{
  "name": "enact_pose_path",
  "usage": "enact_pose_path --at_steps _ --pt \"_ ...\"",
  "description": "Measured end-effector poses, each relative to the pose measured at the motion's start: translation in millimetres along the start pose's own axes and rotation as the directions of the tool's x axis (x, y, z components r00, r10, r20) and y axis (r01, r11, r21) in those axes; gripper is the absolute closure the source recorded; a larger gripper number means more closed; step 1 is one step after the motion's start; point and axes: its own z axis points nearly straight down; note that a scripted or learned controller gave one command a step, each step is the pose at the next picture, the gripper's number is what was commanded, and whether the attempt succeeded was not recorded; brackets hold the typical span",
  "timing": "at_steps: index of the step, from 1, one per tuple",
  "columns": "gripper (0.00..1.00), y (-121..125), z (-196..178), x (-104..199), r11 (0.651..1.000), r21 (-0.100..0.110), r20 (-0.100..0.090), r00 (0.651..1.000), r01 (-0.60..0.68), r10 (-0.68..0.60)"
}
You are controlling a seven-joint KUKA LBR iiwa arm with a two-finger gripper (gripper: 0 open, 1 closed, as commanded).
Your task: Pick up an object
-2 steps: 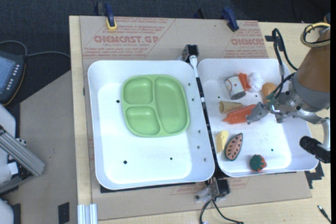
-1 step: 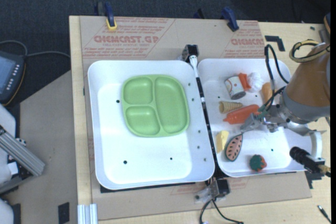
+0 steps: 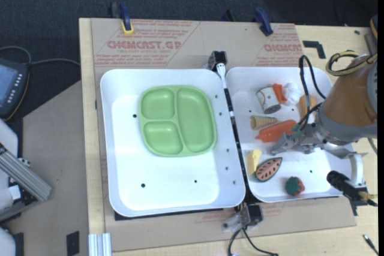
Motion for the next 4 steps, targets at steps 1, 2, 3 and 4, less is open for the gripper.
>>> enact_pose_path --at_steps 1,2,3,4 --pt "1.00 0.8 -11.7 -0.4 1.000 -0.004 0.001 1.000 -0.001 0.001" --pt "1.00 10.6 -59.8 2.4 1.000 -0.011 0.004 1.000 0.001 -0.001" --pt "1.00 12.9 -103.3 5.4 1.000 -0.011 0.004 1.000 0.001 -0.001" --pt "1.00 14.2 -144.4 5.3 1.000 -0.011 0.004 1.000 0.001 -0.001"
